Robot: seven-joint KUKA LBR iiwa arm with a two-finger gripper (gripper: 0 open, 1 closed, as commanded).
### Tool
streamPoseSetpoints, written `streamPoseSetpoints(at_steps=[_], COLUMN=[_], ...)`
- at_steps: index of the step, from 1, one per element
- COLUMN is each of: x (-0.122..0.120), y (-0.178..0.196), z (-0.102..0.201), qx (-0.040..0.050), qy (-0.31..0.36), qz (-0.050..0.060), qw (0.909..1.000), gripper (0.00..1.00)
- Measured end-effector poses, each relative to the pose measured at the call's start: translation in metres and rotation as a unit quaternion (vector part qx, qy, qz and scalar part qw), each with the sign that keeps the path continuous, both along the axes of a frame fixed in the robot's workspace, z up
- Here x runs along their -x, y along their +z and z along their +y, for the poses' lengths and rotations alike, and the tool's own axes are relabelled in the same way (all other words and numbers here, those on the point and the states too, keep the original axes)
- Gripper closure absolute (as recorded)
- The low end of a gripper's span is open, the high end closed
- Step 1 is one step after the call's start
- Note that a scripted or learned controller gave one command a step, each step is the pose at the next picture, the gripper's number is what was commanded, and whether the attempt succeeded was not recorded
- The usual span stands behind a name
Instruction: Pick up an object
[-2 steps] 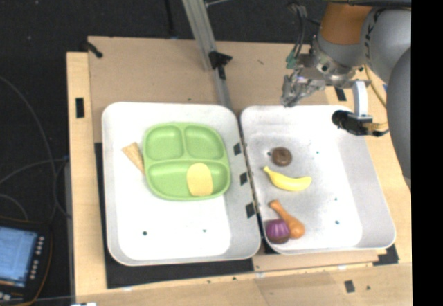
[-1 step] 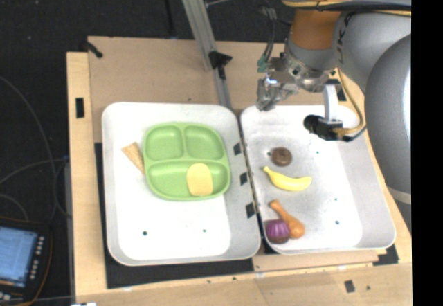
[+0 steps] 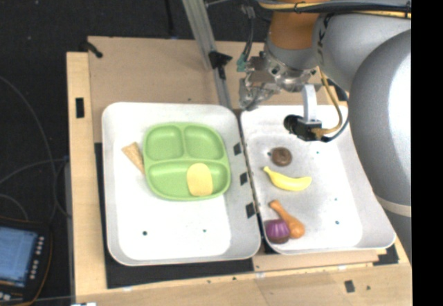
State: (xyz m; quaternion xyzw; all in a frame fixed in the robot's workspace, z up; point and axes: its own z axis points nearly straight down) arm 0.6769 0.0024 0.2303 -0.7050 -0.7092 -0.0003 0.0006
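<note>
The right bin point(image 3: 346, 221) holds a brown round object point(image 3: 281, 156), a yellow banana point(image 3: 288, 181), an orange carrot-like piece point(image 3: 288, 219) and a purple round piece point(image 3: 277, 230). In the left bin point(image 3: 124, 228) lies a green divided plate point(image 3: 185, 159) with a yellow piece point(image 3: 200, 179) in its front compartment, and a tan cone point(image 3: 133, 155) beside its left edge. My gripper point(image 3: 251, 95) hangs above the back left corner of the right bin, well behind the brown object, with nothing seen between its fingers.
A slanted metal post point(image 3: 197, 17) rises behind the bins near the gripper. The grey arm point(image 3: 374, 55) fills the upper right. A dark cable loop and black fitting point(image 3: 304, 127) hang over the back of the right bin. A screen point(image 3: 21, 256) sits at lower left.
</note>
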Motion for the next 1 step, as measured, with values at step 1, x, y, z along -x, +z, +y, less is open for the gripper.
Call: streamPoseSetpoints(at_steps=[1], x=[-0.0052], y=[-0.0051], z=[0.0501], qx=[0.0], qy=[0.0], qz=[-0.001], qw=[1.0], gripper=[1.0])
